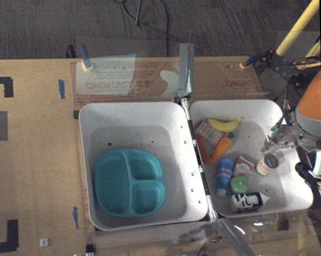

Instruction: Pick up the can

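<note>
The can [239,184] stands in the right bin [254,113], near its front, green top facing up. It sits just beside the blue bottle [224,173] on one side, with a small carton [243,165] just behind it and a black-and-white carton [248,200] just in front. Judgement: rigid metal, light, smooth and likely slippery on the wall; a grasp across the round body from above seems best, but close neighbours leave little room for the fingers.

The gripper [274,143] hangs over the right side of the same bin, apart from the can, near a small white cup-like item [265,166]. Jaws state: cannot tell; the wrist hardware blurs together here.

Hard to read: the can's side wall and label, its height, and whether it touches the cartons. The arm is cut off at the frame edge. The left bin [92,122] holds a teal tray [130,182].
</note>
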`<state>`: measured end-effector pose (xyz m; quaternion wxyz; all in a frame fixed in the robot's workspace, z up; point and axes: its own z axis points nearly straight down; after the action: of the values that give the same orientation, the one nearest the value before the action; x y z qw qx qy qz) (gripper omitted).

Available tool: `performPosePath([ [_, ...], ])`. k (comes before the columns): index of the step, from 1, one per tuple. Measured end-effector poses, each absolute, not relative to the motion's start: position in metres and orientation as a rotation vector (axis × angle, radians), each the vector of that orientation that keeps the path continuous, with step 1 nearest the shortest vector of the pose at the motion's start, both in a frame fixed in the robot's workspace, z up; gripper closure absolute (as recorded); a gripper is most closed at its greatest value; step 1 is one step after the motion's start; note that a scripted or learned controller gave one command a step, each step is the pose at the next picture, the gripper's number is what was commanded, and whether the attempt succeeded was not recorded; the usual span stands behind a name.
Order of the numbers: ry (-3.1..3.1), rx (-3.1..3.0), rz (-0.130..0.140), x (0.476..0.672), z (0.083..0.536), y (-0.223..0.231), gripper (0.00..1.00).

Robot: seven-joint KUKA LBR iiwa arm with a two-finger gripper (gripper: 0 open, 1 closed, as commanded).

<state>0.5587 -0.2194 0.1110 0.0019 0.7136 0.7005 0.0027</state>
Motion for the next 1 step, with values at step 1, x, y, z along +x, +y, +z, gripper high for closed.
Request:
performPosePath([
  [1,2.201,2.240,0.010,0.5588,0.1108,-0.2181,0.00],
])
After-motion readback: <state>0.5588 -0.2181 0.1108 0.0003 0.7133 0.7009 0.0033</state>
